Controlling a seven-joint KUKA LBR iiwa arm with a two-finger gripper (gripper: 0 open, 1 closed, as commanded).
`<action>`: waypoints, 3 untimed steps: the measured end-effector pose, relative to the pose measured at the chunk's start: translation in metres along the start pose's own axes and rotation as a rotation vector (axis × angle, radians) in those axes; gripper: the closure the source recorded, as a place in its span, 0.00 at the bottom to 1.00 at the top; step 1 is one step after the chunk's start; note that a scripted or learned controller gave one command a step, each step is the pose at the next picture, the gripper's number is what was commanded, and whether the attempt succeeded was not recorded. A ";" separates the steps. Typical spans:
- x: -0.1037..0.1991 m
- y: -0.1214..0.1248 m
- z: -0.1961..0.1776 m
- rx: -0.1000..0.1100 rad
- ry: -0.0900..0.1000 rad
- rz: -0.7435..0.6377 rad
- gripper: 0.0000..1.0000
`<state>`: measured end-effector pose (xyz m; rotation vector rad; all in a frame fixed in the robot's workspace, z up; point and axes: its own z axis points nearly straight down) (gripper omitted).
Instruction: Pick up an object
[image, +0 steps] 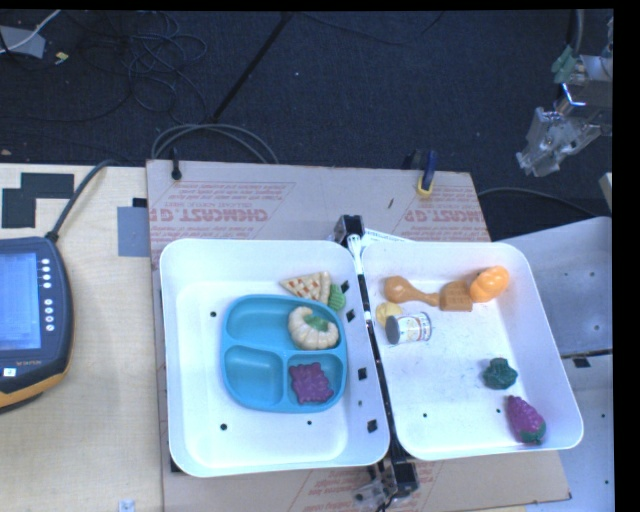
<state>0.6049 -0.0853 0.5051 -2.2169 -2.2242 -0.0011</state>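
Well, parked high at the upper right, gripper (556, 138), well apart from both bins and over the dark floor. Too small and blurred to say whether spread or closed; cannot tell. Nothing seen in its grasp.

Over in the right bin (560, 400), plenty to choose from. Looks easiest: toy grapes (525, 420) near the front right corner, with green toy broccoli (500, 374) just behind. Both probably light, hollow plastic, bumpy enough not to slip; best pinched across the narrow middle. Mind the bin wall close beside the grapes.

Trickier: small can (408, 328) lying on its side near the divider, likely smooth and ready to roll; better taken across the round body. Orange toy fruit (490, 283) at the back, rounded, probably slick.

Left bin, blue divided tray (250, 380) with toy food in its compartments; awkward, walls in the way.
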 end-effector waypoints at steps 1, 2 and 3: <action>0.015 -0.066 0.011 0.004 0.000 0.002 1.00; 0.075 -0.128 0.077 0.011 0.000 -0.002 1.00; 0.135 -0.129 0.093 0.005 -0.001 -0.003 1.00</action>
